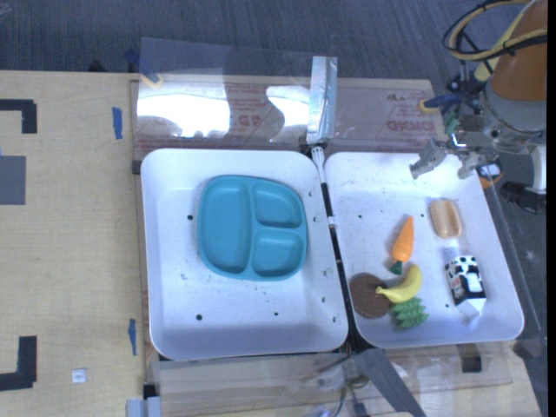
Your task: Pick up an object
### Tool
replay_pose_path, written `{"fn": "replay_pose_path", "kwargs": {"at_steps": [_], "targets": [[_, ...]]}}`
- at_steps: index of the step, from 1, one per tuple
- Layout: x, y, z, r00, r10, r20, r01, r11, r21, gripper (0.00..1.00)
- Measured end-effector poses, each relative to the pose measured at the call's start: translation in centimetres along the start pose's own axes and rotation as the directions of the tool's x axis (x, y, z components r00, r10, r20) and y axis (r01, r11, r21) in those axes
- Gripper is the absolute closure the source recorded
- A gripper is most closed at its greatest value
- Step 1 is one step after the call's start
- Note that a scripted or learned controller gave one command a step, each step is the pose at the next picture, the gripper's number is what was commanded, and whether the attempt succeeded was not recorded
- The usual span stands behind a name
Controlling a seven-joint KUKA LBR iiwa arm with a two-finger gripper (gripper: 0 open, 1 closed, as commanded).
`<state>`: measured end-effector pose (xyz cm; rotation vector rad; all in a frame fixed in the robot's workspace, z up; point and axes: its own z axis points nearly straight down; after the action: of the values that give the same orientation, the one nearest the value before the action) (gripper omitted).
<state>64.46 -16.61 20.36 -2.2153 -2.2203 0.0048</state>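
Tool: open, empty, above right bin's far rim; risk — banana, carrot, cookie touch, so a grasp may slip.

Even overhead light; strong glare on the clear plastic sheet behind the bins; slightly soft focus overall.

In my right bin lie a carrot, banana, hot-dog bun, milk carton, brown cookie and green broccoli.
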Motion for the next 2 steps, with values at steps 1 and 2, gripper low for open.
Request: {"fn": "replay_pose_path", "kwargs": {"at_steps": [1, 2], "targets": [[0.75, -5.35, 11.22, 0.996, 0.093, 0.000, -0.093, 0.996, -0.005, 0.00], [0.57, -5.35, 10.56, 0.995, 0.096, 0.000, -0.096, 0.995, -0.001, 1.00]]}}
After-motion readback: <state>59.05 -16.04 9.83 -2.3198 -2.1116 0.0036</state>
